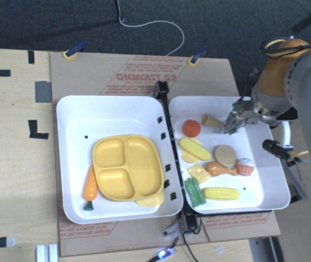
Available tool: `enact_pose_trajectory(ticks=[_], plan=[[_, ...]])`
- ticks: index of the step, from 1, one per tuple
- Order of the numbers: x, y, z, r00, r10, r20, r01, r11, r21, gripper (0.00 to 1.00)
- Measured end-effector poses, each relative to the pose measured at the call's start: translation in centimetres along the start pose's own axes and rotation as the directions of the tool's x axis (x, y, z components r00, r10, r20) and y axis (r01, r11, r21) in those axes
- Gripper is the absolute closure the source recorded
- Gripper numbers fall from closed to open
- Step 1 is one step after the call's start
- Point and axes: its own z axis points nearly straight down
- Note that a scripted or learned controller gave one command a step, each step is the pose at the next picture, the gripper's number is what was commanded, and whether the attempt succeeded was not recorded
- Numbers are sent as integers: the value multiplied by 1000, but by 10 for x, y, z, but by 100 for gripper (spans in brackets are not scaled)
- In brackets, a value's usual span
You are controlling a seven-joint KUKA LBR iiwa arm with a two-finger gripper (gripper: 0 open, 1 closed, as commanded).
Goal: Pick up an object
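Note:
My gripper (233, 124) hangs over the upper right part of the right bin (264, 201), just right of a small tan piece (212, 120). A red tomato (192, 127) lies to its left. Below it lie a yellow corn cob (194, 148), a brown round bun (226, 155), an orange drumstick (219, 170), a pink cupcake (245, 168), a cheese wedge (199, 173), a second corn cob (221, 193) and a green vegetable (193, 192). Nothing shows in the gripper's hold.
The left bin (73, 113) holds a yellow divided plate (128, 165), an orange carrot (90, 184) along its left side and a pale yellow slice (151, 201) under its lower edge. The arm's orange band (278, 72) stands at the right.

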Motion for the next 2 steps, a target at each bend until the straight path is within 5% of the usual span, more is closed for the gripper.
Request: enact_pose_trajectory(ticks=[2], plan=[[-2, -3, -124, 1000, 4, -1, -4, 1000, -4, 100]])
